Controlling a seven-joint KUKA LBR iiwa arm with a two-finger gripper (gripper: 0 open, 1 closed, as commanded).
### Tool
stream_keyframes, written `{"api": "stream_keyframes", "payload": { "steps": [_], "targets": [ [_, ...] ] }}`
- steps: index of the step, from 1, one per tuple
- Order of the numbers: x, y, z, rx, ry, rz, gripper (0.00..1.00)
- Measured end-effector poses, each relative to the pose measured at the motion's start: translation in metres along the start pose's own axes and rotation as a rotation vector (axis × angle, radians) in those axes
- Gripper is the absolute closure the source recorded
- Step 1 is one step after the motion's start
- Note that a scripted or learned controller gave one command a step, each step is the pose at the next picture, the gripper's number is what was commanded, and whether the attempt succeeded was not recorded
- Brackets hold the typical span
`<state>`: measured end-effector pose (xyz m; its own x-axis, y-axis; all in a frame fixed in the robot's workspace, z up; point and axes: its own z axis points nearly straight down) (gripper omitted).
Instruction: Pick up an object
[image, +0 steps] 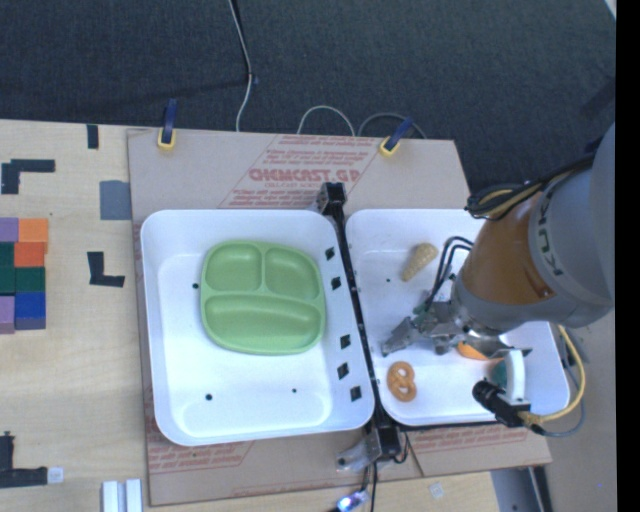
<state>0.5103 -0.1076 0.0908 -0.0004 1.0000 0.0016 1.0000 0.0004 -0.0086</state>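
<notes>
The right bin (375, 235) holds a tan, bread-like piece (420, 262) near its back, a small brown pretzel (402, 381) near the front left, and an orange thing (471, 351) partly hidden under my wrist. My gripper (412, 345) hangs low over the bin's middle, between the bread piece and the pretzel. It is just left of the orange thing. Its fingers are spread open, with bare white floor between them and nothing held.
The left bin (165, 300) carries a green divided plate (264, 298). A black divider (342, 300) runs between the bins. Coloured blocks (24, 275) sit on the bench at the far left. My arm (530, 250) covers the right bin's right side.
</notes>
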Motion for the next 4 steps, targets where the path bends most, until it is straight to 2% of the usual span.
{"api": "stream_keyframes", "payload": {
  "steps": [1,2,3,4],
  "targets": [
    [0.000,0.000,0.006,-0.007,-0.002,0.000,0.00],
    [0.000,0.000,-0.005,-0.009,-0.004,-0.001,1.00],
    [-0.001,0.009,-0.051,-0.011,-0.002,-0.001,1.00],
    [0.004,0.000,-0.101,-0.011,-0.002,-0.001,1.00]
  ]
}}
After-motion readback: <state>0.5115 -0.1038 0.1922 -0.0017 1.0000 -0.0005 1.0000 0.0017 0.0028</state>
